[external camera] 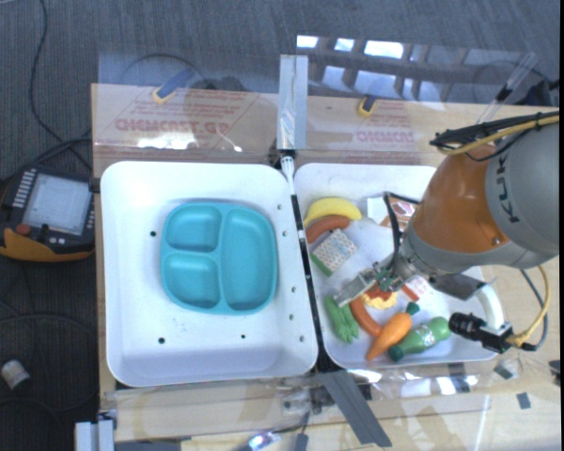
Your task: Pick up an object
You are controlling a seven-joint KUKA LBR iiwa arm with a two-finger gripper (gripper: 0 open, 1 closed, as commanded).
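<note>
The right bin [357,178] holds several toy foods. A yellow banana [333,208] and a red sausage [323,225] lie at its upper left, with a speckled beige block [336,249] just below them. Lower down lie a green pepper [341,318], an orange ring [365,319], a carrot [391,332] and a green bottle [423,337]. My gripper [376,283] reaches down into the middle of this bin, over a yellow and red piece [381,298]. The arm's orange band [456,207] hides the bin's upper right part.
The left bin [132,252] carries a turquoise divided plate [218,256]. A metal post [291,101] rises behind the wall between the two bins. A black cable [493,132] runs over the arm at the right.
</note>
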